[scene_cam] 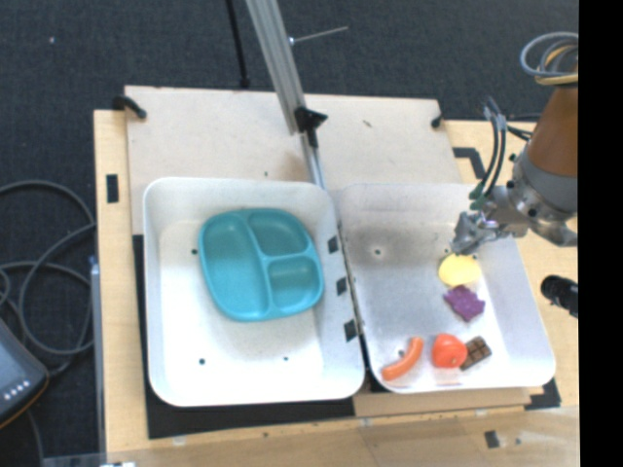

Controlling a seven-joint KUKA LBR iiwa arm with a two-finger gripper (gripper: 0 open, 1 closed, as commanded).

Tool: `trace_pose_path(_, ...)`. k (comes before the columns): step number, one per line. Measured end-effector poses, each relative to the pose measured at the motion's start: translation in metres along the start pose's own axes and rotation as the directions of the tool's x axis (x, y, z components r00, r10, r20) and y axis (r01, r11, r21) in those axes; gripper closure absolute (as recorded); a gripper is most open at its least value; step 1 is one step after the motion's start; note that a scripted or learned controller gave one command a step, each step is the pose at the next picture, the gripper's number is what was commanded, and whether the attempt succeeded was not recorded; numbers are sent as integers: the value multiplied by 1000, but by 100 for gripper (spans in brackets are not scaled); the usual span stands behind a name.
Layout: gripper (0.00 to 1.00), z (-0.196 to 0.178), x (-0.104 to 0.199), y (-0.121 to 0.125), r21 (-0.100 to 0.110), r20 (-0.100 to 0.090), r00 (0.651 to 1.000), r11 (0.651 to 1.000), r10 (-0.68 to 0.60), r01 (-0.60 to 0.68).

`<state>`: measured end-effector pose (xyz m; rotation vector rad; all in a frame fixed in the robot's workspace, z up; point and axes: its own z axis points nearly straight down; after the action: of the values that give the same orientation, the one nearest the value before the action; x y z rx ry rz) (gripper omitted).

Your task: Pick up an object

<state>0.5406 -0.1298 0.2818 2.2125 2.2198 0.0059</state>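
Observation:
In the right bin (399,261) lie a yellow lemon-like piece (459,269), a purple piece (465,304), a red-orange tomato-like piece (448,350), an orange carrot-like piece (404,357) and a small brown block (476,351). My gripper (468,240) hangs over the right bin's far right part, directly above the yellow piece and very close to it. Nothing shows between its fingers. The arm comes in from the right with its orange band high at the edge.
The left bin (175,290) holds a teal divided plate (261,263). A slanted metal post (275,47) rises behind the bins. Cables lie on the dark floor at the left. The right bin's left half is bare.

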Motion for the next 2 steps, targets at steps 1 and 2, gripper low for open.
trace_pose_path(1, 100, 15, 52, 19, 7, -3, 1000, 1000, -3, 3)
trace_pose_path(2, 100, 19, 107, 30, 7, -3, 1000, 1000, -4, 4)
